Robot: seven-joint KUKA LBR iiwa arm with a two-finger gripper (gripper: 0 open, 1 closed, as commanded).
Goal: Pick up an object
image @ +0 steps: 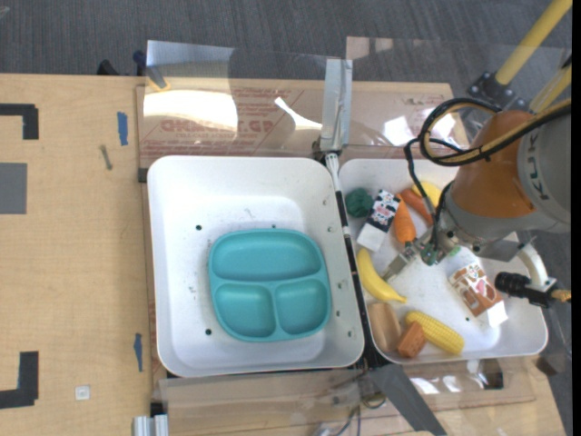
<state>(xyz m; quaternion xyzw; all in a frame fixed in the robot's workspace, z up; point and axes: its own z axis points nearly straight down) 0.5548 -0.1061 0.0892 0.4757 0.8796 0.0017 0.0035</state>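
Observation:
The right bin holds several small items. A yellow banana lies by its left wall, with a corn cob and a small orange-red piece near the front. An orange carrot, a green toy and a black-and-white box sit toward the back. A snack packet lies to the right. My gripper is low in this bin, just right of the banana and below the carrot. Nothing shows as held in it.
The left bin carries a teal three-compartment plate. A metal divider stands behind the gap between the bins. The arm's orange band and black cables hang over the right bin's back. A brown bench stretches left.

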